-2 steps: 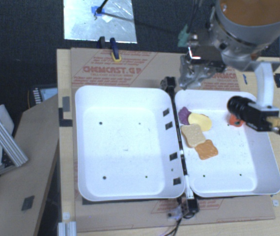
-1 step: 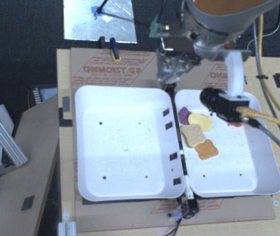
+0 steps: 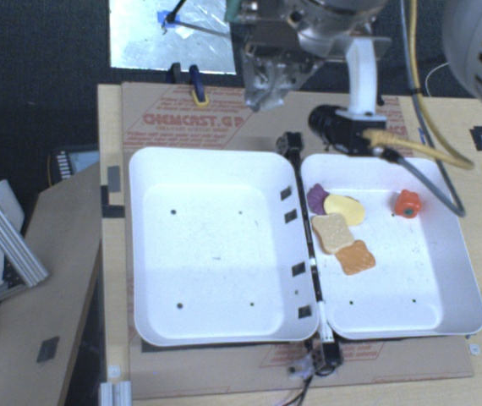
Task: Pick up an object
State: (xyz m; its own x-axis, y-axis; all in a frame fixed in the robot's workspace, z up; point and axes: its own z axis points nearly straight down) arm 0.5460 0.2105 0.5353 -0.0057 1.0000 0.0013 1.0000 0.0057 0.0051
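Pincer (grip state unclear, cannot tell) hangs above bins; right bin holds 5 toys

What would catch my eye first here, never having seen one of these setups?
Probably the small cluster of bright toy foods in the right bin: a purple piece, a yellow piece, a tan bread slice and an orange piece crowd its left side, with an orange-red toy apart to the right. Then the grey robot arm looming at the top, above the bench behind both bins.
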